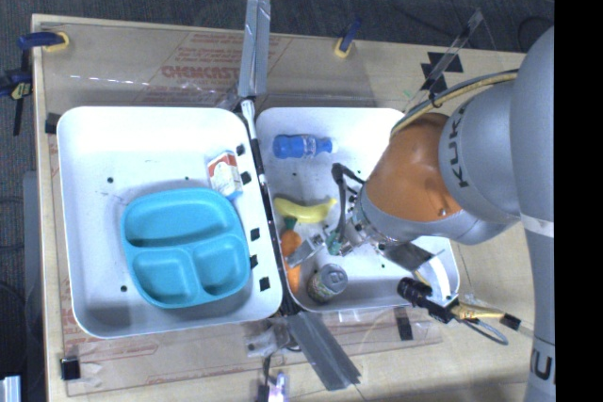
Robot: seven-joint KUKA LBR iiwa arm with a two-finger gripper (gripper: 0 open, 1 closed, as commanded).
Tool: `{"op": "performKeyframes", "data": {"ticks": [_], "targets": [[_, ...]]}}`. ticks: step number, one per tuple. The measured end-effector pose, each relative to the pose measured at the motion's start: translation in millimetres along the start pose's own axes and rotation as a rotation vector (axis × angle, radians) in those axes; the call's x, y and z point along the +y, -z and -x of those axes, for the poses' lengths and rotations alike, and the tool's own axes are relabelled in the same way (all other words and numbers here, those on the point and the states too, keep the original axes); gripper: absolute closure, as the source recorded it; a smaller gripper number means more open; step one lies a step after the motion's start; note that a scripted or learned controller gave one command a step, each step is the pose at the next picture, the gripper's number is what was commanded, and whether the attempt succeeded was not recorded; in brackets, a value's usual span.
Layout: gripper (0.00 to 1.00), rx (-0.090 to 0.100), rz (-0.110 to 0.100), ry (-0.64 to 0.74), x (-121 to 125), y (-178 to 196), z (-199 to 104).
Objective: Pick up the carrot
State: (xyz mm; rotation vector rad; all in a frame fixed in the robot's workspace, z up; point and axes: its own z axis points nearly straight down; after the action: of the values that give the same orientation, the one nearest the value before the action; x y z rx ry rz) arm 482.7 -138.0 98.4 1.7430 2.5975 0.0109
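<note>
The carrot (291, 245) is a small orange shape against the left wall of the right bin (377, 122), just below a yellow banana (306, 206). My gripper (335, 242) hangs low over the bin's front half, right beside the carrot and a little to its right. The wrist and the orange band above it cover the bin's right side. Nothing shows held in the gripper.
A blue bottle (301, 146) lies at the back of the right bin. A metal can (330, 281) stands at its front, with another orange bit (294, 279) beside it. The left bin (85, 202) holds a blue divided tray (187, 245) and a small carton (223, 172).
</note>
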Motion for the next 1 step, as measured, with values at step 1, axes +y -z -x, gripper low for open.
{"op": "performKeyframes", "data": {"ticks": [1], "targets": [[0.00, -0.002, -0.004, -0.066, 0.7, -0.3, -6.0]]}}
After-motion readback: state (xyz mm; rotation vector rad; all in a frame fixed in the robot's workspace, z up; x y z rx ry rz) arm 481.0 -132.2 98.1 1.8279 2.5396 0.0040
